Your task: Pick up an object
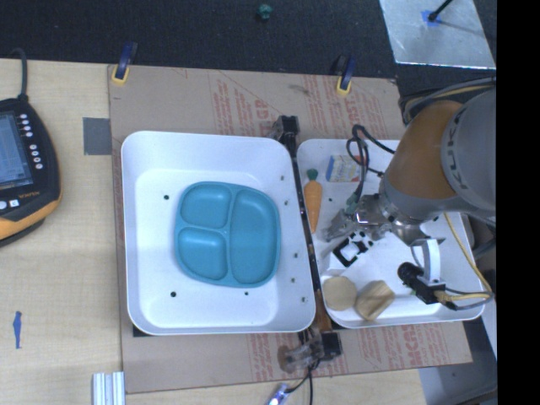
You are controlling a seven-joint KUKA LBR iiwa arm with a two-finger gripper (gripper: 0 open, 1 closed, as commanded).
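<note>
**A:** What does the overhead camera view show on the bench?

**B:** Two shallow white bins sit side by side on a sheet of cardboard. The left bin (139, 251) holds a blue divided plate (228, 233), which lies flat near the middle and has three compartments. The right bin (460, 264) is where the arm (439, 154) has reached in from the right side, its grey body and orange band covering much of that bin's upper part.

**A:** And the gripper?

**B:** The gripper (359, 241) is low over the right bin, close to the wall it shares with the left one. A tangle of metal and black-and-white parts hides the fingertips, so one cannot tell whether they are spread or closed, and nothing can be seen held between them.

**A:** Where are the things it could pick up?

**B:** A toy carrot (313, 202) lies along the right bin's left wall, orange body pointing toward the near side, green top at the far end, just beside the gripper. Near the front edge of the same bin rest a round beige piece (339, 291) and a tan block (375, 299), touching or nearly touching each other. A small pale item (342, 169) lies near the far edge, too blurred to name.

**A:** Anything outside the bins?

**B:** A teach pendant (21, 171) rests at the bench's left edge, and two clamps (124, 62) hold the cardboard's far edge.
</note>
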